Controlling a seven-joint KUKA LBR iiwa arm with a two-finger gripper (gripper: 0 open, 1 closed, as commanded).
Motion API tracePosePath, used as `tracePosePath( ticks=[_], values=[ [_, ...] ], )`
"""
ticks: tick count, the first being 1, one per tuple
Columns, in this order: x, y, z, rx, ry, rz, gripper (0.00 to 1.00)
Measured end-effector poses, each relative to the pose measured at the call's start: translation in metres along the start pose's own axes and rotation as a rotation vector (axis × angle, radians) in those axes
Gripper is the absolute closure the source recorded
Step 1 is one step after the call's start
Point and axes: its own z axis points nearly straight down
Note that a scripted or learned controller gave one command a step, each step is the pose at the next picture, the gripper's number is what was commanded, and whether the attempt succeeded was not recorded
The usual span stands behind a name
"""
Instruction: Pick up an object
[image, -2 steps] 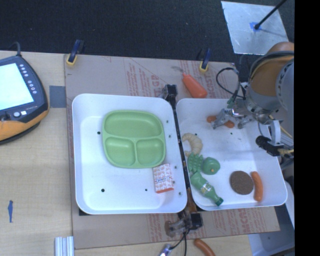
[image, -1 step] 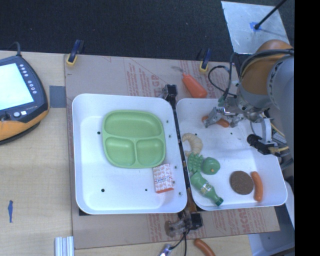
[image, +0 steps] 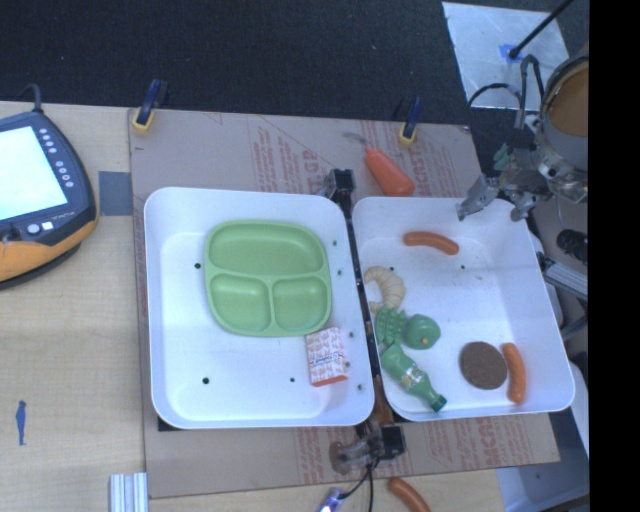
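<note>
- Over the right bin (image: 540, 300), at its far right corner, the gripper (image: 497, 193) is hovering; can't tell whether the jaws are apart or together, nothing seen held.
- Likely target: the sausage (image: 431, 241), lying in the right bin's far part, just inward of the gripper.
- Probably handling as light, firm, smooth plastic, a bit slippery; pinching across the middle is looking safest.

Bright, even light overhead; the white bins (image: 180, 400) glare slightly, shadows stay soft, and the whole picture looks faintly blurred.
</note>
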Motion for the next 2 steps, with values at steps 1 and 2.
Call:
tracePosePath(
  ticks=[1,2],
  values=[
    [0.009,-0.001,0.115,0.007,0.002,-0.003,0.0],
    [0.077,-0.003,-0.048,-0.002,0.001,-0.002,0.0]
  ],
)
